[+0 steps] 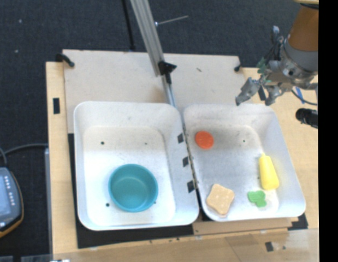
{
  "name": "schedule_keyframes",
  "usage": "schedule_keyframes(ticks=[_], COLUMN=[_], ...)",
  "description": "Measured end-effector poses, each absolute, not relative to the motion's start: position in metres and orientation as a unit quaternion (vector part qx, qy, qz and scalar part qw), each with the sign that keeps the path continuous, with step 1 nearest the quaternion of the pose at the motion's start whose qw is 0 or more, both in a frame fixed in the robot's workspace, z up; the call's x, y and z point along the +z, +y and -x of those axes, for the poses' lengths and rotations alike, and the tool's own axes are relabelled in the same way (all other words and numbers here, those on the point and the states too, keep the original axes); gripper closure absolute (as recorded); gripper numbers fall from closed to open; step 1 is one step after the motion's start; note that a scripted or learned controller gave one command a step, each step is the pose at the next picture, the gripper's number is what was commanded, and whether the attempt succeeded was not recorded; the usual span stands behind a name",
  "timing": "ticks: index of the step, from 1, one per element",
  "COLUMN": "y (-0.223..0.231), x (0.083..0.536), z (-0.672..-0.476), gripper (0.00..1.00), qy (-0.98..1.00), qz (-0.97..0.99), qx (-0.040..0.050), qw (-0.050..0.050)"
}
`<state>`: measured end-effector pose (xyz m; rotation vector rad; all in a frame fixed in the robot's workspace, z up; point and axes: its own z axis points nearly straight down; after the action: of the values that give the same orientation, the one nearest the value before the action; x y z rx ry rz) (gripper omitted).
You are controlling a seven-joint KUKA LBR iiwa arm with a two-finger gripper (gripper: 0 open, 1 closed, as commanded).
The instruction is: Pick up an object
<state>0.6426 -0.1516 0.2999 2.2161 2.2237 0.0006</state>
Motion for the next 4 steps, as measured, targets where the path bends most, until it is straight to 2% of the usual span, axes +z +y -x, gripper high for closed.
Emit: schedule_keyframes(ticks=[1,2,4], y=[-0.152,-0.160,-0.167], x=[0.300,0.253,0.142], z=[-0.642,-0.636,-0.652], gripper=[0.00,0.00,0.00], qy=[0.708,0.707,0.708], qz=[-0.706,-0.708,-0.707], qx=[-0.0003,-0.0020,-0.0021], qw=[0.001,0.000,0.000])
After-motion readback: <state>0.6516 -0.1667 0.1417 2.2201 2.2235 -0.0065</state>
